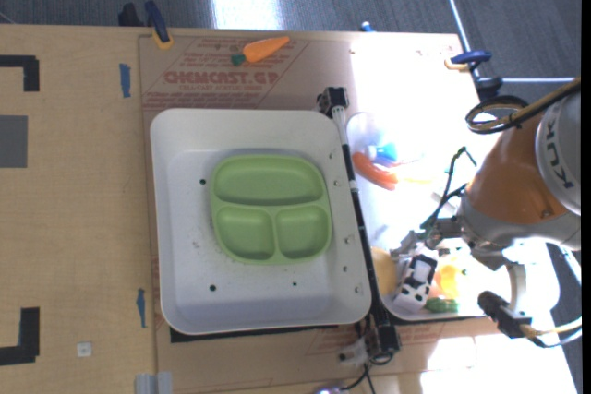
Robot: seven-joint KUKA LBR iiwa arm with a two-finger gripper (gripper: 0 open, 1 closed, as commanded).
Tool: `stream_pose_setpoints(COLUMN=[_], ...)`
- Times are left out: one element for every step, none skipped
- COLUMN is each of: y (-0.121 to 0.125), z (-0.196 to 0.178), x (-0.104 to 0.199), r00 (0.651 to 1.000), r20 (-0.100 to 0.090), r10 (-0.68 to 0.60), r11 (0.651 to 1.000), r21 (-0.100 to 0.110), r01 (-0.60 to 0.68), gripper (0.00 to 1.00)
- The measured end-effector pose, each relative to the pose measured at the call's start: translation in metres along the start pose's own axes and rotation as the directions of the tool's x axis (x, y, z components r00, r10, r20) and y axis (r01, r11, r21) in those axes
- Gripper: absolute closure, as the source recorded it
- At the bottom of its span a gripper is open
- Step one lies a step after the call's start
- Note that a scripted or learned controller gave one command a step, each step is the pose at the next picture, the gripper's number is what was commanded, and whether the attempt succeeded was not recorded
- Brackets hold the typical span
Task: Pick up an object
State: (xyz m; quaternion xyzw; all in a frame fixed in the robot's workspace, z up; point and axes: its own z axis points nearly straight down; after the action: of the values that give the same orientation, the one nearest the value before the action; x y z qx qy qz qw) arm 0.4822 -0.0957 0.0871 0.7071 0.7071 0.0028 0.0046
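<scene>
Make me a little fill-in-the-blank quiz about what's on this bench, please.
1. The plate in the left bin is coloured ____.
2. That plate is split into ____ compartments.
3. The toy carrot lies on the cardboard, ____ both bins.
4. The arm's band above the wrist is coloured ____.

Missing words: green; three; outside; orange.

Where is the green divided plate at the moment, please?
The green divided plate lies in the middle of the left bin, well left of the pincer working over the right bin.
</scene>
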Motion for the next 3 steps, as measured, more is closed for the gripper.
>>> stream_pose_setpoints(y=[0.0, 0.0, 0.004], z=[0.0, 0.0, -0.012], x=[0.0, 0.002, 0.002], r00=[1.0, 1.0, 1.0], r20=[0.001, 0.002, 0.004], r10=[0.001, 0.002, 0.003], r11=[1.0, 1.0, 1.0], r21=[0.0, -0.001, -0.012], r01=[-0.001, -0.002, -0.003], gripper=[0.0, 0.0, 1.0])
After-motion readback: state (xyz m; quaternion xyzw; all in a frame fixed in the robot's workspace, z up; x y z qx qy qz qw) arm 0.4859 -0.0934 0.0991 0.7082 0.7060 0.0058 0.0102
